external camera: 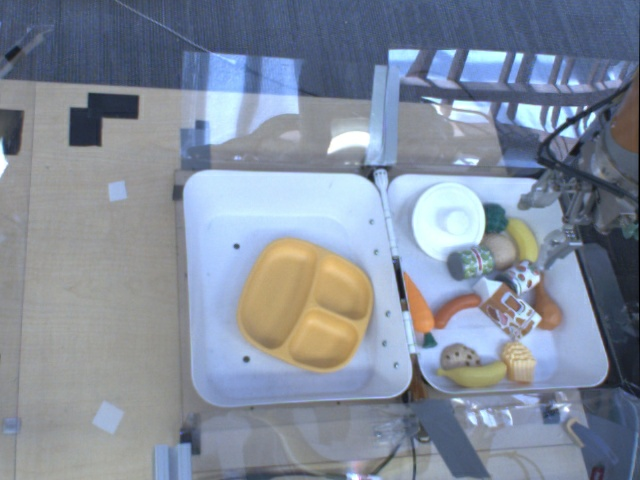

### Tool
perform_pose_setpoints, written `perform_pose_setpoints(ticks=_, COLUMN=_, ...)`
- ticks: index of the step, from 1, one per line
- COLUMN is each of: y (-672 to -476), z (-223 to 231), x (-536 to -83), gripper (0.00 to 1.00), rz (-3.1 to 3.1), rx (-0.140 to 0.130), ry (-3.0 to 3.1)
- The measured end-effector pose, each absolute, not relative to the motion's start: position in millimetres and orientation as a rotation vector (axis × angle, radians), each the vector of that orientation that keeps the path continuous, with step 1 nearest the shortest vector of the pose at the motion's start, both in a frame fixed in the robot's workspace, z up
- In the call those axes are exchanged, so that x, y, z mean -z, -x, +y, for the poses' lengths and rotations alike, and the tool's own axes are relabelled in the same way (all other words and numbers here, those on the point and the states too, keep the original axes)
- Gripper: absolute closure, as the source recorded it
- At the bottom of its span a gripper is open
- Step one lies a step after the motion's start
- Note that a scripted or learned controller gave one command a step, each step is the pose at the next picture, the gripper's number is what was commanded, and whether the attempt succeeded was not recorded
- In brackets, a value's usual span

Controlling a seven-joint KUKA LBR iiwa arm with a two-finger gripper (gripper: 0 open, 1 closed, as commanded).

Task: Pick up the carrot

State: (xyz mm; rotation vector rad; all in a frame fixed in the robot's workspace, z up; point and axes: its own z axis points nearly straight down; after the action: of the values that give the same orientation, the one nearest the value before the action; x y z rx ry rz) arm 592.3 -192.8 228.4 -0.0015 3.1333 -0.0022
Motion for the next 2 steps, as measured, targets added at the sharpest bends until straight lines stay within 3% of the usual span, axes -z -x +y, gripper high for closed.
perform_pose_setpoints(ticks=1, y=-521.9, z=-133, x=-89, gripper=0.0, rz=3.129, rx=0.001, ry=-0.006)
perform_pose_setpoints(ticks=2, y=-489.7, z=-84, x=-105, gripper=0.0, rz=3.128, rx=-0.001, ry=-0.163)
